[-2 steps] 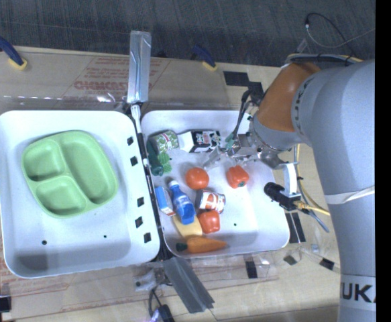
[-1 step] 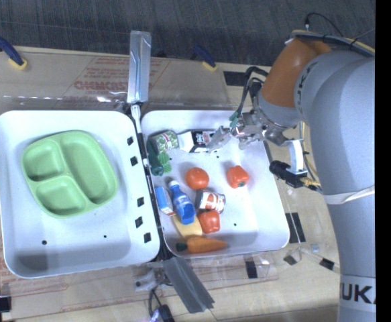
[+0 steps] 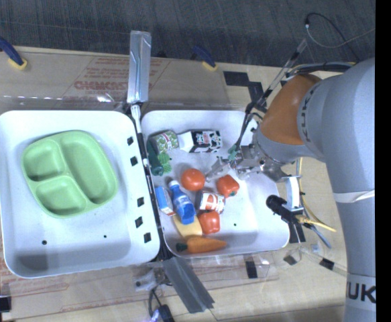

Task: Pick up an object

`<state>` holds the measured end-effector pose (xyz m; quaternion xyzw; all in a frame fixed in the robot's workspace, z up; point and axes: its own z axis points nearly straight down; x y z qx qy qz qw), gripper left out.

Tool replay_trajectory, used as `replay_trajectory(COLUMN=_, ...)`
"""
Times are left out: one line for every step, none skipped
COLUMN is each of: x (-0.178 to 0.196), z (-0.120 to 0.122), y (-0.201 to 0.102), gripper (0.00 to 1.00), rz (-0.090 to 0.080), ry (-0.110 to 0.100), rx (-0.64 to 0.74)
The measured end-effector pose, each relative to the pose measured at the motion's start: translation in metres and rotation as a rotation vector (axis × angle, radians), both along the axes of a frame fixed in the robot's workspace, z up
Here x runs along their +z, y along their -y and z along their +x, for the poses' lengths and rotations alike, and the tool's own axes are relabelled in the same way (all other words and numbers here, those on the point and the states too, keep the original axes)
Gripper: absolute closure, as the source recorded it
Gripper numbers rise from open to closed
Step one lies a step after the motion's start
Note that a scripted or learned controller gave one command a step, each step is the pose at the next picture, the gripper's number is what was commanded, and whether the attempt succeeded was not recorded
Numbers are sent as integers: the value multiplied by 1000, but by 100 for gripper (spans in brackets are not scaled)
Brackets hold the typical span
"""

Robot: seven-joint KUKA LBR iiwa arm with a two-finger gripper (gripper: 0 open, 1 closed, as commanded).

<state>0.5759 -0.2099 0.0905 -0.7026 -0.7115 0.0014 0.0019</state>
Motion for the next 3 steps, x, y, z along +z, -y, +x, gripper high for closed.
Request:
replay_trajectory(x=59, z=52, y=-9, gripper=0, rz=0, ry=2, rx=-62)
replay_trajectory(x=0, z=-16, y=-35, gripper=0, rz=0, ry=0, rx=-39)
replay_trajectory(x=8, z=-16, y=-34, gripper=100, rz=-1, ry=-4, rx=-35)
